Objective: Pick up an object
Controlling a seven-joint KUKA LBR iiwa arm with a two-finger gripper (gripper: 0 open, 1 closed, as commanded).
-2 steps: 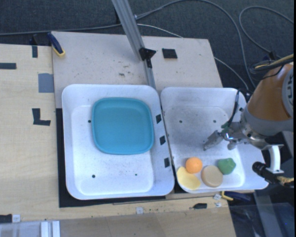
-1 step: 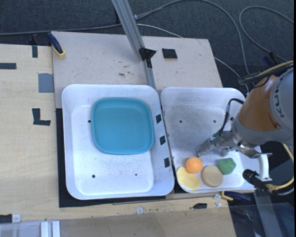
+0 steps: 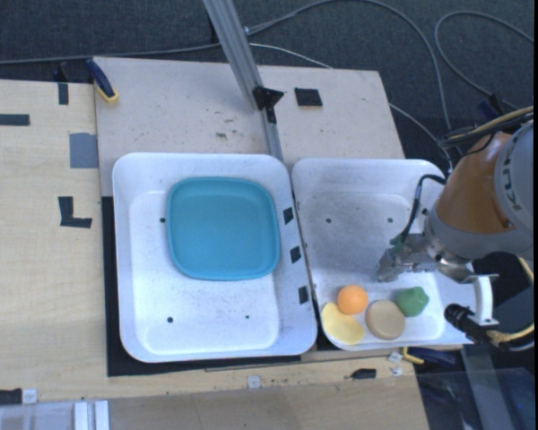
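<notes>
Gripper [image 3: 396, 265] hung low in the right bin [image 3: 341, 186], finger state unclear, apparently just above green object [image 3: 412, 300], orange ball [image 3: 351, 299] nearby.

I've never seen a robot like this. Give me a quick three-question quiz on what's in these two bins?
1. True or false: the blue plate lies in the left bin.
2. Which item sits nearest the gripper? A) orange ball B) green object C) yellow piece
3. Fill in: the four small items cluster along the right bin's ____ edge in this view.

Key
1. True.
2. B; the tan round object lies just below it.
3. Lower.
</notes>
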